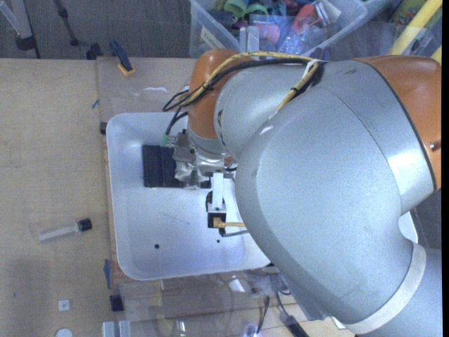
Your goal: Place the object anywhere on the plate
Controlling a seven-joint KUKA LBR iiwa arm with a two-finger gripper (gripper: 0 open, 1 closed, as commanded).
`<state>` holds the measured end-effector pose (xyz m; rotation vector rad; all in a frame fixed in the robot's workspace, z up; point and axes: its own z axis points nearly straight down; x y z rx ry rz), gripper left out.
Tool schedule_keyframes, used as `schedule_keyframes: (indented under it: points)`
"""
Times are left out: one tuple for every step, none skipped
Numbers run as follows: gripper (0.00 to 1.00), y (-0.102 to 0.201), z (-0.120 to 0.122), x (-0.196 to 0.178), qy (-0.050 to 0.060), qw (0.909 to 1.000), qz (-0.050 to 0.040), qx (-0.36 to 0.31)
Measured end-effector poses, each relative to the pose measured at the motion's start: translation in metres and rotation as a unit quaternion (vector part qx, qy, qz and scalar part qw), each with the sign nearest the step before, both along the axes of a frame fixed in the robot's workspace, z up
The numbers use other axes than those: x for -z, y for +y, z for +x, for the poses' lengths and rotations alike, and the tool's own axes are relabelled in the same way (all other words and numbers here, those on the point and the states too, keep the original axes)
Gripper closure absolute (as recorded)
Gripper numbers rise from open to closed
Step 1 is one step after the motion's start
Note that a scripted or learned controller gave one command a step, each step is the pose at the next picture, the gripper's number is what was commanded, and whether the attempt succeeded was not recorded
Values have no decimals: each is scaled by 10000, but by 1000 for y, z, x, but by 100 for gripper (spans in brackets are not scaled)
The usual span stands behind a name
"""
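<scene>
The gripper reaches down from the grey and orange wrist into the left white bin, near its upper middle. A flat black rectangular thing lies right against the gripper's left side. Whether it sits between the fingers cannot be told from this angle. The bulky grey arm covers the right half of the view and hides what lies under it.
A tiny dark speck sits on the bin floor towards the front. A clear tube with a black cap lies on the wooden surface left of the bin. A clear tub of colourful toys stands at the back.
</scene>
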<state>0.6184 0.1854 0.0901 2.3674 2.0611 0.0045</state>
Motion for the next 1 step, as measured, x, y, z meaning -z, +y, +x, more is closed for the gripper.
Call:
schedule_keyframes:
  points:
    - [100,28,-31,-3,-61,9551,-43,-2963]
